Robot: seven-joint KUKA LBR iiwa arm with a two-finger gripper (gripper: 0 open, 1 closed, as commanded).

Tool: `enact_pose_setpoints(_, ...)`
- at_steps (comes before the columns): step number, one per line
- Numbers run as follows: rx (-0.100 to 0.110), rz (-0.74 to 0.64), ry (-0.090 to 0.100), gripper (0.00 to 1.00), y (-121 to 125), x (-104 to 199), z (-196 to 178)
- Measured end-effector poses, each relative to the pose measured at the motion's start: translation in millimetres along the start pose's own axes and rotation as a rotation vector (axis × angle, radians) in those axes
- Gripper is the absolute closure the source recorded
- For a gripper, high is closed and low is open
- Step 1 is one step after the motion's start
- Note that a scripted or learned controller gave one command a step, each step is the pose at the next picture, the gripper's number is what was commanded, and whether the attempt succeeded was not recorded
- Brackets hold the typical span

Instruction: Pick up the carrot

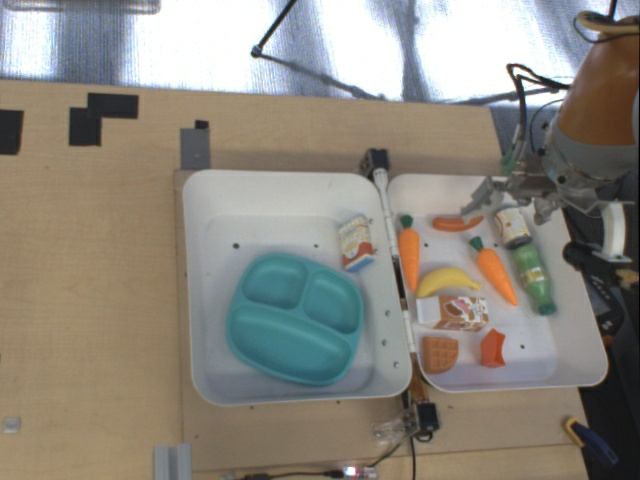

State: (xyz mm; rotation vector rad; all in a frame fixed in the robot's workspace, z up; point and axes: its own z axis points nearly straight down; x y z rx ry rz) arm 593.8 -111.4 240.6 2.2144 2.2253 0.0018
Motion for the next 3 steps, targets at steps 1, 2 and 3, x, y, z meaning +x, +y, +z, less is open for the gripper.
enact_pose_setpoints(1, -0.001, -0.005, 0.001, 0.00, -13, -37, 146)
enact_pose_setpoints(2, -0.004, -0.006, 0.000, 1.00, -11, -37, 135)
enact_pose_setpoints(3, 0.000, 0.430, 0.001, 1.00, -13, 4, 47)
